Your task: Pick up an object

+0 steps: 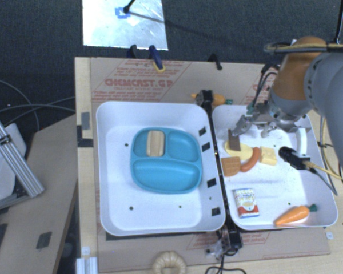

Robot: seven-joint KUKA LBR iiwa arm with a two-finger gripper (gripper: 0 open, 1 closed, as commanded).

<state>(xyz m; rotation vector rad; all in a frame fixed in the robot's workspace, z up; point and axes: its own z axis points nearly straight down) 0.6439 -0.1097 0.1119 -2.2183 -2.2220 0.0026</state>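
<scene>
gripper (pixel 235 142) is seen low in the right bin (pixel 326 210), near its left wall; whether the fingers are wide or narrow cannot be told. food cluster (pixel 248 157) lies just beneath, pieces touching. risk judged: two items caught at once, or the wall clipped. carrot (pixel 292 214) and small box (pixel 246 202) sit apart near the front edge, more room there.
</scene>
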